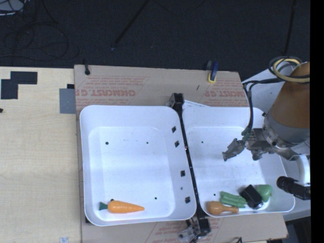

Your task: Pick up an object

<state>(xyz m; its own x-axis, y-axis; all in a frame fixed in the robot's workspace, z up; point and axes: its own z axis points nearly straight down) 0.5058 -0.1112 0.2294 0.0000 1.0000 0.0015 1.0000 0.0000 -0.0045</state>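
An orange carrot (125, 207) with a green tip lies near the front edge of the left bin (91, 135). In the front right corner of the right bin (217, 135) sit a small orange gourd-shaped toy (221, 208), a green pod-like toy (233, 200), a black block (251, 196) and a pale green piece (264, 190). My gripper (243, 153) hangs over the middle right of the right bin, behind that cluster. Its fingers are spread apart with nothing between them.
A black divider (183, 156) runs between the two bins. Both bins rest on a cardboard sheet (152, 85) with a yellow and blue clamp (212, 74) at its back edge. Cables (249, 100) loop down by the arm at right.
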